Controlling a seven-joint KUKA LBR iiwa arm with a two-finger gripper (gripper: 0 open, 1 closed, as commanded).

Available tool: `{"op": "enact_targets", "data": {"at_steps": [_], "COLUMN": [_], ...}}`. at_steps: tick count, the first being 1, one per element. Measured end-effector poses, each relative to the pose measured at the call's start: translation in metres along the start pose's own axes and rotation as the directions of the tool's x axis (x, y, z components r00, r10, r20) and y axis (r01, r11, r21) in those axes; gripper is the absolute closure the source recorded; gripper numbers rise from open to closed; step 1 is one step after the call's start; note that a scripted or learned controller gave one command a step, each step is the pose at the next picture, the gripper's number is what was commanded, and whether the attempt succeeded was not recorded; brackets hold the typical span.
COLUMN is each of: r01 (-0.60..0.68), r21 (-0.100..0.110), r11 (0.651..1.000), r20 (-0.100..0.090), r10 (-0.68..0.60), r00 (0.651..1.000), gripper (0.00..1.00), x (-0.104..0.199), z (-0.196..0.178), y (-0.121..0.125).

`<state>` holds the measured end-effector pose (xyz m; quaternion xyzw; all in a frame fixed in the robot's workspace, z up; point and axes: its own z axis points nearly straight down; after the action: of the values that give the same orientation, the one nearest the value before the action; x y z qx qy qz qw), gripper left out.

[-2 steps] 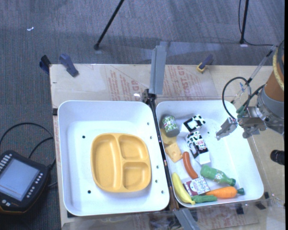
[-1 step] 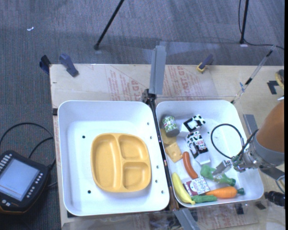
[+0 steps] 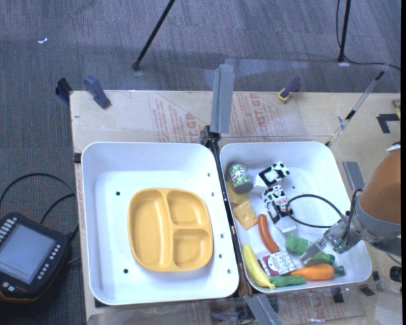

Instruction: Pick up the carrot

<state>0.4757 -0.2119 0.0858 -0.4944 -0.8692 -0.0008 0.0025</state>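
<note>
Carrot (image 3: 314, 272) lying flat near the front wall of the right bin (image 3: 325, 156), beside a red carton (image 3: 279, 263), a banana (image 3: 255, 267) further along to the carton's left. Gripper (image 3: 323, 247) low over the bin just behind the carrot, above a green piece (image 3: 298, 243). Fingers: cannot tell how far apart; nothing visibly held. Yellow tray (image 3: 170, 229) in the left bin (image 3: 108, 161).

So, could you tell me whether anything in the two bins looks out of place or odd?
Nothing looks spilled or damaged. The toy food is heaped loosely in the right bin, the carrot lying flat near its front edge. One oddity: a black cable loop drapes across that bin towards the pincer. The yellow divided plate sits squarely in the left bin.
</note>
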Motion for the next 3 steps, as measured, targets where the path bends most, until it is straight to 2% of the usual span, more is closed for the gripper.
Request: {"op": "enact_targets", "data": {"at_steps": [1,2,3], "r01": [0.228,0.588,0.845], "r21": [-0.003,-0.006,-0.001], "r11": [0.974,0.809,0.535], "r20": [0.002,0.01,0.021], "r10": [-0.228,-0.588,-0.845], "r00": [0.974,0.809,0.535], "gripper": [0.0,0.0,0.0], "x": [0.001,0.0,0.007], "z": [-0.001,-0.003,-0.005], "y": [0.002,0.005,0.014]}}
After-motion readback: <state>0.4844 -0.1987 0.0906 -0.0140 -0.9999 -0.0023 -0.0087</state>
